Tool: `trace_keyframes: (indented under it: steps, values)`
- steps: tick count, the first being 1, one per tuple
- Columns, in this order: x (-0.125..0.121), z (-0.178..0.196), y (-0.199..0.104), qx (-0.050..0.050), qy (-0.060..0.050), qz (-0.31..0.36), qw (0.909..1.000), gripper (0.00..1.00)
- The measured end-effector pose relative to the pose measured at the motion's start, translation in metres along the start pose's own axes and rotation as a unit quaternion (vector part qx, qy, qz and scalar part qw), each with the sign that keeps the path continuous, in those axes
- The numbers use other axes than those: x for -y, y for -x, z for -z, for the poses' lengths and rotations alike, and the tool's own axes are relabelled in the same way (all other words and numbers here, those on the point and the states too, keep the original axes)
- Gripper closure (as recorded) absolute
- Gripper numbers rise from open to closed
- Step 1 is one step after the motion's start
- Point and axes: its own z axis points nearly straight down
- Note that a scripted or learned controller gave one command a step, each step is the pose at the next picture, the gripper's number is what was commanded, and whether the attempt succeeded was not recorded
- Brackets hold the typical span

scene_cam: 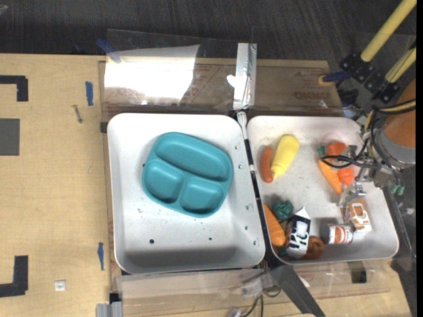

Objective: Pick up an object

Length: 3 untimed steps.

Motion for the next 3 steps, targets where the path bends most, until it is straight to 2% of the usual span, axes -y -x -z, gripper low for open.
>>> trace_keyframes:
  steps: [1,2,3]
  values:
    - [0.004,-0.014,-0.051,-0.016,0.003,0.007,0.9998,0.0]
    - [0.003,0.0,-0.046,-0.011,0.002,0.008,0.9999,1.0]
    - [-0.001,0.103,0.005,-0.013,0.004,0.076,0.997,1.0]
